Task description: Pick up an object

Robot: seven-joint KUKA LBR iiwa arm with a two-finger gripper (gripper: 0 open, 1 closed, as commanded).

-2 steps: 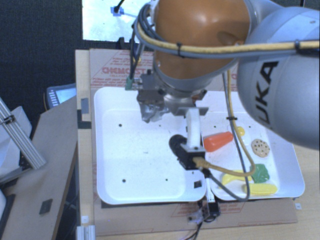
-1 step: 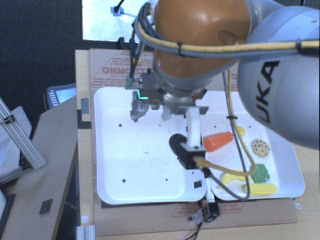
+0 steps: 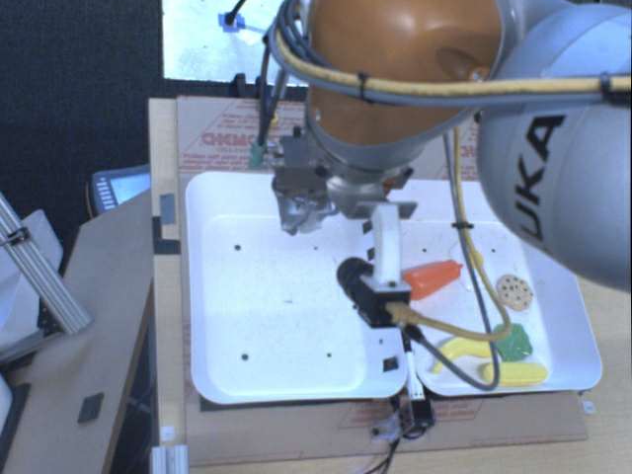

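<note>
Approach is the step you are in — nothing is lifted yet, as far as you can judge. The gripper (image 3: 301,215) hangs over the far edge of the left bin (image 3: 227,363), near that bin's far right corner, and the arm's orange joint and wrist hide so much of it that you cannot tell how it is set or whether it carries anything. What there is to pick lies in the right bin (image 3: 583,358): an orange carrot (image 3: 434,278) near the wall shared with the left bin, a round cookie (image 3: 513,291) toward the right edge, a green piece (image 3: 514,343) near the front right corner, and a banana (image 3: 513,371) along the front edge just beside the green piece. Count them — two bins, one carrot, one cookie, one green piece, one banana, four things in all, though cables and the wrist may cover more. Your next move calls for carrying the tool across the shared wall and over one of the four; the carrot is nearest, but the cable (image 3: 464,355) draped by the banana could snag.
</note>
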